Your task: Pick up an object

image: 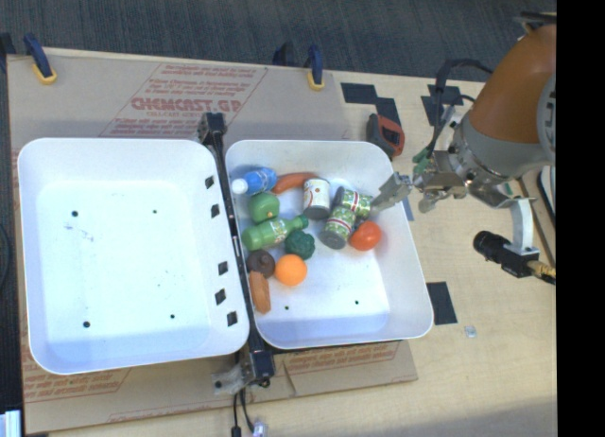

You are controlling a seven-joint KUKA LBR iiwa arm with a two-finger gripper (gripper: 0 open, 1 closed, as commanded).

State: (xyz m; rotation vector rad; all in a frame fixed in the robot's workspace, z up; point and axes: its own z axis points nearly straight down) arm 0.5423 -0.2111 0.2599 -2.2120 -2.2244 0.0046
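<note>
**White bin crowded, my gripper poised at its right rim**

Orange caught my eye first: an orange ball (291, 270) sat near the middle of the right bin (402, 284), with open floor below it and to its right. My gripper (395, 191) hung just over the bin's right rim, close to a green-labelled can (354, 202) and a red tomato-like piece (365, 235). Whether it was parted or closed, I could not tell from that slant; nothing showed in its grasp.

Everything worth picking lay in that right bin, packed into its upper left half. A white can (317, 197) leaned beside an orange-red carrot-like piece (295, 181); a blue-and-white bottle (253, 182) and a green pepper (265, 206) huddled by the divider; a green bottle (272, 232) lay slantwise above a dark green lump (301, 244). A second carrot (259, 291) lay against the left wall.

To do this step well, I judged the nearest targets best: the red piece or the green-labelled can. Coming straight down would matter, since a slanted approach could nudge neighbours and roll the round piece away. The can touched a grey one (337, 230), so I reckoned my tips needed room on both sides. The rim was close, and clipping it was the risk.
</note>
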